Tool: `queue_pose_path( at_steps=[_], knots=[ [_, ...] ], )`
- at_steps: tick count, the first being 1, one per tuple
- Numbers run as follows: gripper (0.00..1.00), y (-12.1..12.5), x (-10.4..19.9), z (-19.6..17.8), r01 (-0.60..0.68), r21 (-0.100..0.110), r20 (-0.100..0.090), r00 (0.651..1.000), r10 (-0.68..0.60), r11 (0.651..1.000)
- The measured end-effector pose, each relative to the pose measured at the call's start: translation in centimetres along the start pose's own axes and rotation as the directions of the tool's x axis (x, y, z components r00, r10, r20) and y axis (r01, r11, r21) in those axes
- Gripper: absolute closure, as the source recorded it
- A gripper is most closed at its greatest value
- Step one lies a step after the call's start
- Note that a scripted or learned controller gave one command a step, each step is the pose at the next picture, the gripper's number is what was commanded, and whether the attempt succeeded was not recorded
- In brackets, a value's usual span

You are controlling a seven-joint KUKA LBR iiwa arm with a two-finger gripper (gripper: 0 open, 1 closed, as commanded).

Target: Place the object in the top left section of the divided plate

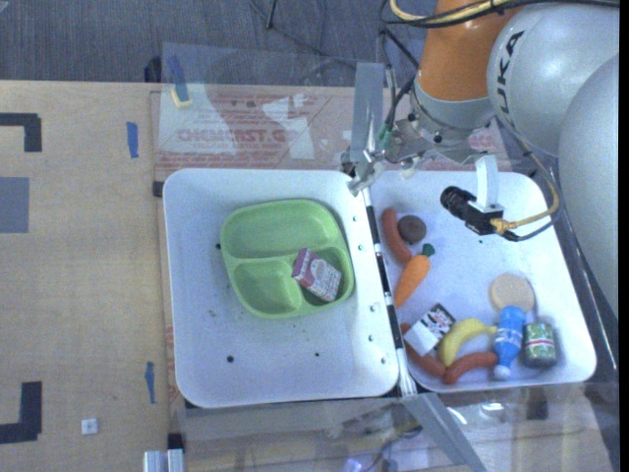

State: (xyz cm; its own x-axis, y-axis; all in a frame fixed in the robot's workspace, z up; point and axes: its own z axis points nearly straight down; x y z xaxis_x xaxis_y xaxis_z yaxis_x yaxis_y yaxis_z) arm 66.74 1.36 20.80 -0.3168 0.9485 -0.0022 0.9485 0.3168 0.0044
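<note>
Green divided plate (285, 256) in left bin (197, 293). Small carton (316, 274) lies in plate's lower right section, top left section bare. Claw (378, 160) at bins' upper divide, grip state cannot tell, nothing seen held. Judged: placement not done; carrot (412, 279), banana (462, 337) wait in right bin (560, 264)
</note>
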Motion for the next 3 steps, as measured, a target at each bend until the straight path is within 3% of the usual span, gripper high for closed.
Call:
queue_pose_path(
  at_steps=[1, 2, 3],
  knots=[
    [0.0, 0.0, 0.0, 0.0, 0.0, 0.0, 0.0, 1.0, 0.0, 1.0],
    [0.0, -1.2, -3.5, 2.2, 0.1, 0.003, -0.002, 0.995, -0.1, 0.995],
    [0.0, -1.2, -3.5, 2.2, 0.1, 0.003, -0.002, 0.995, -0.1, 0.995]
  ],
)
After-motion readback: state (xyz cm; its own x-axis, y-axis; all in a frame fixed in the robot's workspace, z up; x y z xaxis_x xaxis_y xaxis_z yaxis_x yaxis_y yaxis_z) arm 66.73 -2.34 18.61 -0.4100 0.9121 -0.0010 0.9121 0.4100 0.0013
